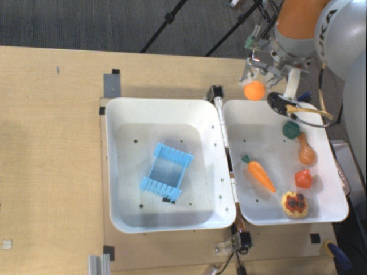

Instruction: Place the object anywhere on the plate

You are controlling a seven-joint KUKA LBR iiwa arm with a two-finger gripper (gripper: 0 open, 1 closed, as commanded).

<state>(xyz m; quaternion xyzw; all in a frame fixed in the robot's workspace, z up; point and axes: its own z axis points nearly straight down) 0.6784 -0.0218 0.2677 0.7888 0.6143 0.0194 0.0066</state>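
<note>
The gripper [256,83] clasps an orange ball [254,90] above the right bin's [338,202] far-left corner; carrying it plateward seems next.

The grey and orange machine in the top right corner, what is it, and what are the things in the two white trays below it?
It is a robot arm with a two-finger gripper at its end. One camera, fixed above the bench, looks down at a slant, and the arm reaches in from the right. A small orange ball is at its fingertips, above the far edge of the right white bin. Whether the ball is truly gripped, I cannot tell. This bin holds a toy carrot, a dark green piece, an orange pear-shaped piece, a red piece and a small pizza-like toy. The left white bin holds a blue plastic rack.
</note>
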